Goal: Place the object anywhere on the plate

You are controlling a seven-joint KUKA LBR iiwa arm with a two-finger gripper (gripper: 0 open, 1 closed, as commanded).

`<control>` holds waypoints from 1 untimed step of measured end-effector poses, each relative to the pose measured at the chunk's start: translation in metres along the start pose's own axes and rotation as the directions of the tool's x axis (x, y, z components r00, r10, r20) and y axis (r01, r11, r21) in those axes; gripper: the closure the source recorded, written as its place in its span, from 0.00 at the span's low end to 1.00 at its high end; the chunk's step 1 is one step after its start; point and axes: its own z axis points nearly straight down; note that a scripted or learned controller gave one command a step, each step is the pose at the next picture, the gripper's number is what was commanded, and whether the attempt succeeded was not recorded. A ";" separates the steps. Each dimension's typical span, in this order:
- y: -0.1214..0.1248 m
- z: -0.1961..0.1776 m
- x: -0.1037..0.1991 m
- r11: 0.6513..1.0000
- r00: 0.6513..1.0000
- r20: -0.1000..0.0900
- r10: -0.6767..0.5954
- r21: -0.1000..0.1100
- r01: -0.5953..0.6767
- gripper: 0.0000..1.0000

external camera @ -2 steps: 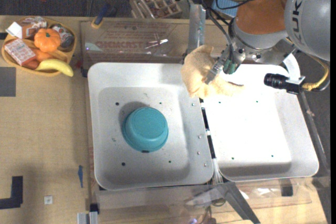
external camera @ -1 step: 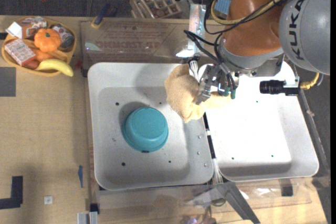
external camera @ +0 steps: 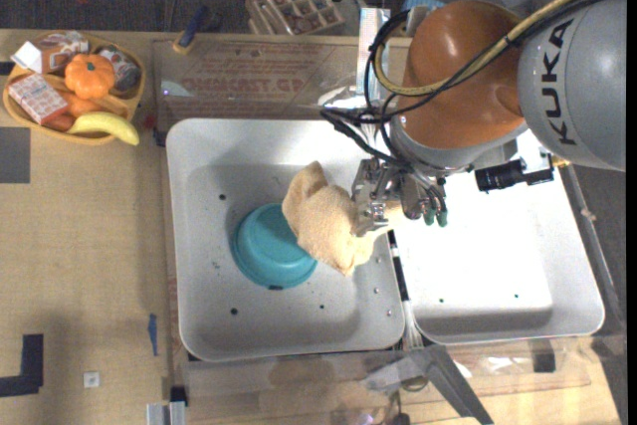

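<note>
A teal plate (external camera: 267,252) lies in the left white bin (external camera: 199,164), a little left of the bin's middle. A soft, crumpled tan object (external camera: 320,217) overlaps the plate's right rim and hides part of it. My gripper (external camera: 370,210) comes in from the right and sits at the tan object's right edge. Its metal fingers (external camera: 376,197) are shut on that edge, with tan material showing between them. The grey arm with its orange band (external camera: 460,75) rises behind the gripper toward the upper right.
The right white bin (external camera: 498,274) lies beside the left one, under the arm. A bowl of toy fruit (external camera: 75,90) stands on the bench at the far left. A wooden board (external camera: 249,75) borders the back of the left bin.
</note>
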 end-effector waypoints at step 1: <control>0.038 -0.004 0.033 1.000 1.000 0.000 -0.004 0.000 0.004 1.00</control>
